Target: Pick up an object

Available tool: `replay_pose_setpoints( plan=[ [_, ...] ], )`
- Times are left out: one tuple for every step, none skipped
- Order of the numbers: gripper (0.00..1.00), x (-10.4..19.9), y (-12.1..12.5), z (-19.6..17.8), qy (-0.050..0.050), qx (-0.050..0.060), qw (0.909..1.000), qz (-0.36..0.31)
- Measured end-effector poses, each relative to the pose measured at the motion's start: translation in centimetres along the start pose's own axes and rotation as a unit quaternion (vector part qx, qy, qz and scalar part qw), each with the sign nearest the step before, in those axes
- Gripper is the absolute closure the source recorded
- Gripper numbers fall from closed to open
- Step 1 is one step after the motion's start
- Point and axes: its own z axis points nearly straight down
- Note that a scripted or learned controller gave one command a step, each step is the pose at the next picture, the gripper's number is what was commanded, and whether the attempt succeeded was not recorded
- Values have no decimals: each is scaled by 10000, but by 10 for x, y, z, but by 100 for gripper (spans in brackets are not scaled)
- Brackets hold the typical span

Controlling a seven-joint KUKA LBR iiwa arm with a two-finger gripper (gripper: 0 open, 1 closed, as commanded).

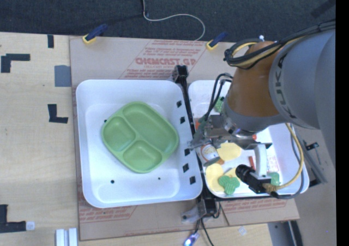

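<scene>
My gripper hangs low over the left part of the right bin, close to the divider between the bins. Just under it lies a small round orange-and-white thing, and I cannot see whether they touch. Beside that are a yellow piece, a second yellow piece and a green knobbly toy. A white packet with red print lies to the right. The grey arm with its orange band hides much of this bin.
The left bin holds a green divided plate. A small green thing peeks out by the arm at the back of the right bin. The black divider runs between the bins.
</scene>
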Motion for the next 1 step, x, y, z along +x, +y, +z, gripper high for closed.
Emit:
replay_pose_setpoints(
  plan=[
    [100, -4, -3, 0, -7, 4, 10000, 20]
  ],
)
